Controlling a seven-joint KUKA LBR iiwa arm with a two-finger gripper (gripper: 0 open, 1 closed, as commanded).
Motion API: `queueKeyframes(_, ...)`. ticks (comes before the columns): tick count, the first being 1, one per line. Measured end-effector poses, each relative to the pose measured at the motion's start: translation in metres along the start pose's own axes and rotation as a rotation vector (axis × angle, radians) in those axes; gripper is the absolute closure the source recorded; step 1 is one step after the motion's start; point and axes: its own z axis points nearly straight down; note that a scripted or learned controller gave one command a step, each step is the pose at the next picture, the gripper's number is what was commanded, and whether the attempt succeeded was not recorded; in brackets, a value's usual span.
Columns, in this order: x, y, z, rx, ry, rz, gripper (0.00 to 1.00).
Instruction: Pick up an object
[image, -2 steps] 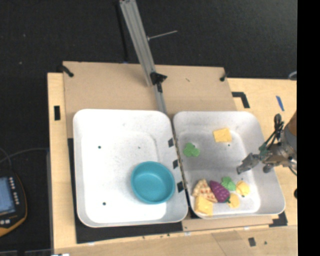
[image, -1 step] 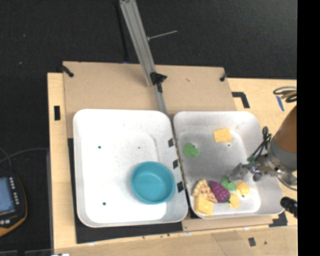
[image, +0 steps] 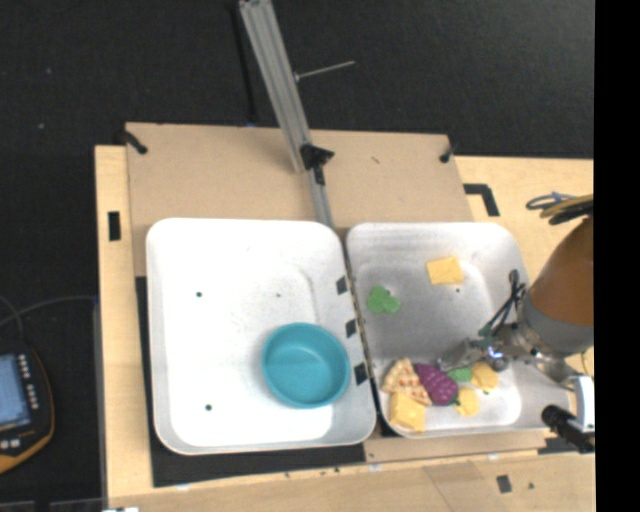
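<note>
The gripper (image: 478, 352) hangs low over the right bin (image: 400, 245), fingers' spread impossible to tell. Just beyond its tip, toward the near left corner, sits the purple toy (image: 436, 381) (likeliest target), touching a yellow block (image: 407, 410).

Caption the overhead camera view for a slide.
Arm's gripper low in the right bin by a toy pile; blue bowl in the left bin.
</note>
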Motion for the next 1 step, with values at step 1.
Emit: queueKeyframes(1, -0.0016, 0.0022, -0.0141, -0.007, -0.002, 0.005, 1.00)
